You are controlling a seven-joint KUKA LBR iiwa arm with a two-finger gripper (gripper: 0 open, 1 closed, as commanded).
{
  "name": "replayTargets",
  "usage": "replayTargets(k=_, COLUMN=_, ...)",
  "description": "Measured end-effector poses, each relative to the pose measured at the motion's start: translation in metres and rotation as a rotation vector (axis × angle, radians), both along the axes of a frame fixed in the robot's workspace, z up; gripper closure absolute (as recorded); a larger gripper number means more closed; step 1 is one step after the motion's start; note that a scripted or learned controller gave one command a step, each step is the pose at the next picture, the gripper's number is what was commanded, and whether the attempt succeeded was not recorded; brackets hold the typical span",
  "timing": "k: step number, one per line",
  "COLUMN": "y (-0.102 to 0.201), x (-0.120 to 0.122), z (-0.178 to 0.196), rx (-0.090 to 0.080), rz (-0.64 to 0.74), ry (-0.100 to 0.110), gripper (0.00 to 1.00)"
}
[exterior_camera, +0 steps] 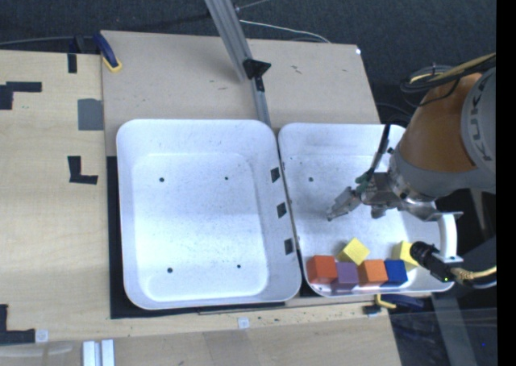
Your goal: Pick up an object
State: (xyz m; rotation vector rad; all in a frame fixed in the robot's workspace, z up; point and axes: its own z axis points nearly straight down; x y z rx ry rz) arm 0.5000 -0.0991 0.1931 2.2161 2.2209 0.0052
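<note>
My gripper (355,212) hangs over the middle of the right bin (322,155), open, with nothing between its fingers. Several small blocks lie at that bin's front edge, below the gripper. A yellow block (355,251) sits closest, just in front of it. Behind the yellow one runs a row along the rim: a red block (322,267), a purple block (347,274), an orange block (373,272) and a blue block (395,272). A second yellow block (406,253) is partly hidden by the arm.
The left bin (193,211) sits beside the right one, the two rims meeting at a divider with black clips (282,210). A metal pole (230,22) slants in from the top. The arm's orange band (439,131) overhangs the right bin's right side.
</note>
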Motion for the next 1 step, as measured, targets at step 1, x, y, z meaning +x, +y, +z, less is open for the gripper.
replayTargets(k=1, y=0.028, x=-0.0177, z=0.0476, rx=0.001, rz=0.002, ry=0.003, gripper=0.0)
